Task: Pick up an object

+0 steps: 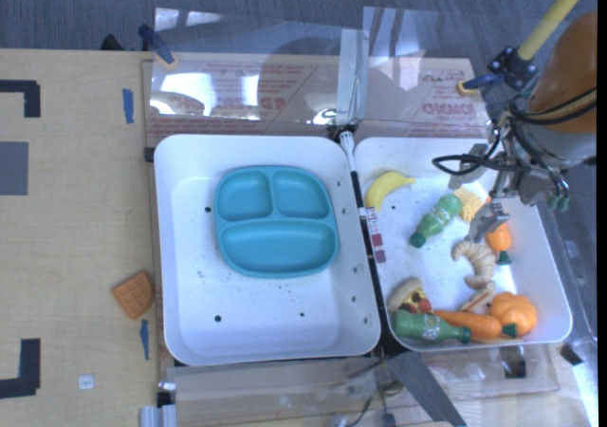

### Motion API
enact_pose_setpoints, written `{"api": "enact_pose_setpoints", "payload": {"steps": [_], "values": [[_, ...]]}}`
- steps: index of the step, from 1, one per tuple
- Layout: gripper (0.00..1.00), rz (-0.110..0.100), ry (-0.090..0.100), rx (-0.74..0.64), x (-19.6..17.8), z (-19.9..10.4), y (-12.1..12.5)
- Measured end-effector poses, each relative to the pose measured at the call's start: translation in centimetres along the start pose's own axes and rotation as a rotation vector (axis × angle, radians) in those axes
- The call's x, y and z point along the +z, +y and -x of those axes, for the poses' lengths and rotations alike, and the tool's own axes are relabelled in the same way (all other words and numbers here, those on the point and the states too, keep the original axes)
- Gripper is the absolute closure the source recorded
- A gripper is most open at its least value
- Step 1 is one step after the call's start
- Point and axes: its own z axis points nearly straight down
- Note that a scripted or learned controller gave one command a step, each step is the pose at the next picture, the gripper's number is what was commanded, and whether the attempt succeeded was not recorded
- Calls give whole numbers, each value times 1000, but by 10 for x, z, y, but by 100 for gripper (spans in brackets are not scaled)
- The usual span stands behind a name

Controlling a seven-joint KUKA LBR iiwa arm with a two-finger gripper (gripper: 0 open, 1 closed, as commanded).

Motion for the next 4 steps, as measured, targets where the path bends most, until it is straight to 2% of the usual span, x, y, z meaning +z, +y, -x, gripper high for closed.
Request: {"api": "enact_pose_setpoints", "payload": {"steps": [1,2,3,4], "values": [[0,-2,-7,33,110,-8,-71],[100,-5,-18,30,97,-4,-69],[100,-1,-11,56,-11,16,-29],[0,0,-1,58,-7,13,-30]]}}
